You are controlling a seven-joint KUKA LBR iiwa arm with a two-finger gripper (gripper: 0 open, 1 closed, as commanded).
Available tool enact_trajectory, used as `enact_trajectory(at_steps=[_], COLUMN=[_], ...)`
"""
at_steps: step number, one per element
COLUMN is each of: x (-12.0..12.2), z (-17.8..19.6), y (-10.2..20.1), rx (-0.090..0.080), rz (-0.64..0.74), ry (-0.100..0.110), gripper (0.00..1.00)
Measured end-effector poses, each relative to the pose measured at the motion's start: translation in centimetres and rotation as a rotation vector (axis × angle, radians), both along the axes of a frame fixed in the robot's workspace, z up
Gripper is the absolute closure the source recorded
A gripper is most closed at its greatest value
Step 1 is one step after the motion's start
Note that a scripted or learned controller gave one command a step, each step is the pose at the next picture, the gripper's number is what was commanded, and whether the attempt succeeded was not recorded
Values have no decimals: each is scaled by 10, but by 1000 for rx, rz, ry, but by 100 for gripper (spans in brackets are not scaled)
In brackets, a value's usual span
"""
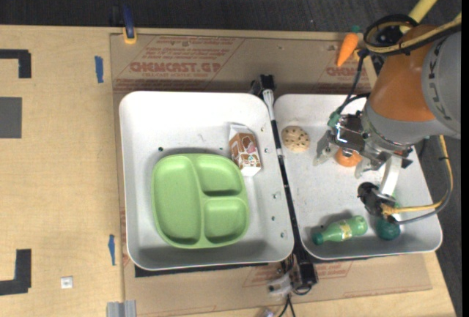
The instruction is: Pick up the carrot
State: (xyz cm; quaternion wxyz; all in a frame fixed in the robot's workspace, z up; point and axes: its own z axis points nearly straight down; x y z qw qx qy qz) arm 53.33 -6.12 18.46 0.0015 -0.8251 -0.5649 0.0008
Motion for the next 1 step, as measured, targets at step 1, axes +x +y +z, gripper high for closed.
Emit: enact_trajectory(at_steps=[1], x=[27], z=[-41], y=[-43], rx=[-1], rz=[201], ry=[-2], gripper=[0])
